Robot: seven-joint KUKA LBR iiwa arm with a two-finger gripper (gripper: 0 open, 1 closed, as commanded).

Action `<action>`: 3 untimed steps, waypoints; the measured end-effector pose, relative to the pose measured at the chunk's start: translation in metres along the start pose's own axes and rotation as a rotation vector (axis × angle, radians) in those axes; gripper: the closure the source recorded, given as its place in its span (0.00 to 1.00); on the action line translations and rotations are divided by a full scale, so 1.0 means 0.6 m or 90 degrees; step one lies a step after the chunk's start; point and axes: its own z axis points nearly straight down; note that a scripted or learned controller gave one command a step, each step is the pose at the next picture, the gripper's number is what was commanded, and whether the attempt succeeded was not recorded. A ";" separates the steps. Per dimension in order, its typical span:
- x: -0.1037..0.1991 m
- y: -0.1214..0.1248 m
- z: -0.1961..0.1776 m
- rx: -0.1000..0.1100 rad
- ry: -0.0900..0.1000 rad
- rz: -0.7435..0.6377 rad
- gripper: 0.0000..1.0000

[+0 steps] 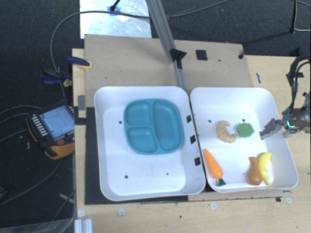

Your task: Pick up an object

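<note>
The right bin [228, 101] holds a tan croissant [225, 131], a green broccoli piece [245, 129], an orange carrot [213, 165], a brown drumstick [254, 172] and a yellow banana [265, 167]. My gripper [270, 129] sits at the right bin's right edge, just right of the broccoli and above the banana. Nothing shows between its fingers.
The left bin [112, 169] holds a blue divided plate [153, 125]. A metal pole [164, 28] slants over the bench's far side. A handheld pendant [53, 130] and cables lie on the floor to the left.
</note>
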 end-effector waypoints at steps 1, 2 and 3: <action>0.000 0.001 -0.001 -0.001 0.000 0.000 0.00; -0.005 0.009 0.071 0.001 0.000 0.002 0.00; 0.002 0.007 0.142 0.002 0.001 0.002 0.00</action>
